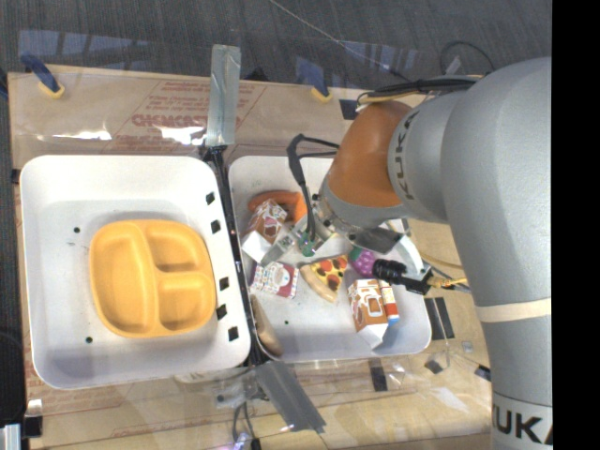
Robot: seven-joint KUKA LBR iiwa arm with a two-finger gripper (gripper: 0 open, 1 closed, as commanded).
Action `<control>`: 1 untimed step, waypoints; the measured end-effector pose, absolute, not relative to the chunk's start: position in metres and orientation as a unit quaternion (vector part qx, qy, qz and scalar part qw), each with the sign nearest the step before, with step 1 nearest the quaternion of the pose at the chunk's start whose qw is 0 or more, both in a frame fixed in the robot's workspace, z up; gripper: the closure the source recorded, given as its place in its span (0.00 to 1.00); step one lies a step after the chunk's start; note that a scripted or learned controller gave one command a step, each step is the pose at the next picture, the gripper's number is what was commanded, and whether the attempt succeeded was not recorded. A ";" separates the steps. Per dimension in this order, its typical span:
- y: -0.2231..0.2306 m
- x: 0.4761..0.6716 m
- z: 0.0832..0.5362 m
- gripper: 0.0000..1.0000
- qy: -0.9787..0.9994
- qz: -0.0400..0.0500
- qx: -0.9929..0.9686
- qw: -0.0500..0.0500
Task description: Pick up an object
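The small cartons (272,247) and pizza slice (326,276) are heaped mid right bin (412,340); the gripper (302,240) is lowered among them, nothing seen held, its state untellable; reaching is judged underway; closing and lifting are called for.

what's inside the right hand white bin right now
The right bin holds small cartons, a pizza slice toy, something purple and an orange-brown item. The arm covers the bin's upper right part, so anything beneath it is hidden.
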State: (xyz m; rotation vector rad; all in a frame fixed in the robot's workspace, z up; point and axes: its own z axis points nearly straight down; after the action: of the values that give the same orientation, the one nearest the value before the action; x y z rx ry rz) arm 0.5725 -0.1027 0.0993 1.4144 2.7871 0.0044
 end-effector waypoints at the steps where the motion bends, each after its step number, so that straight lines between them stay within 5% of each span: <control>1: -0.113 0.639 0.093 0.00 0.819 -0.001 0.574 0.000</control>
State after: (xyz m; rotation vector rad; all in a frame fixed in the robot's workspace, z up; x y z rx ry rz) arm 0.6385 -0.1133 0.0929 1.8021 2.5726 -0.0024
